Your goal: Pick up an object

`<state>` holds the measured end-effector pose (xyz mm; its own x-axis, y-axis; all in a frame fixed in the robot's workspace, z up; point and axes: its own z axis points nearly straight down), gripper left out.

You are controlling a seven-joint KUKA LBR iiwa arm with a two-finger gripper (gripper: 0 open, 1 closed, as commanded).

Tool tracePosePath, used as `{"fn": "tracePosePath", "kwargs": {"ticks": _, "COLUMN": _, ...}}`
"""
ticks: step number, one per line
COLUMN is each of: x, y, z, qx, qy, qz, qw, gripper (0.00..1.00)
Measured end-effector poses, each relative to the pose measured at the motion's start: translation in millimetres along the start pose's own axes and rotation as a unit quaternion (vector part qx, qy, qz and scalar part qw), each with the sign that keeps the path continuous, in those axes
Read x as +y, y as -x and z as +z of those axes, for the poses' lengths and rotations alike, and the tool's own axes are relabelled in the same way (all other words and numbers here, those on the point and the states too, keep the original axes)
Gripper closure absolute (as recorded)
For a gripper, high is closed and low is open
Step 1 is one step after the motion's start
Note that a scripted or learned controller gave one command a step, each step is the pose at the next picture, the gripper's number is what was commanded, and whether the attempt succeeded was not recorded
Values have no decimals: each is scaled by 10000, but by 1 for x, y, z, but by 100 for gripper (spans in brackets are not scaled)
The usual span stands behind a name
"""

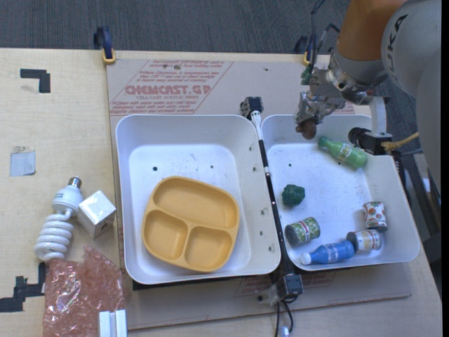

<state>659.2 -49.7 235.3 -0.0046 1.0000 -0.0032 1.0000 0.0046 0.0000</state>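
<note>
Wood-coloured bench first: on its far left lie a curly light bulb (58,222), a little white cube (97,213) and some crinkly pink plastic (83,295). They are outside the bins, so they are likely not for picking.

Next comes the left bin (175,149), with a yellow tray (191,223) lying flat in it.

The right bin (330,188) holds the small things to pick. A green lump (293,194) sits alone near the middle. A green can (302,230), a blue bottle (328,253) and a small jar (365,241) crowd the near edge, with a little can (374,216) just beside them. A green bottle (344,152) lies on its side near the far edge.

The claw (308,123) hangs over the far edge of this bin, near the green bottle. A small brown bit (306,128) shows at its tip. I cannot tell if the claw is apart or together, or if it grips that bit. It points down, probably to reach into the bin.
</note>
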Motion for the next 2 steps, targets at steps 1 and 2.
{"fn": "tracePosePath", "kwargs": {"ticks": 1, "x": 0, "y": 0, "z": -10, "qx": -10, "qy": 3, "qz": -12, "qw": 10000, "gripper": 100}}
{"fn": "tracePosePath", "kwargs": {"ticks": 2, "x": 1, "y": 0, "z": -19, "qx": -18, "qy": 8, "qz": -24, "qw": 10000, "gripper": 100}}
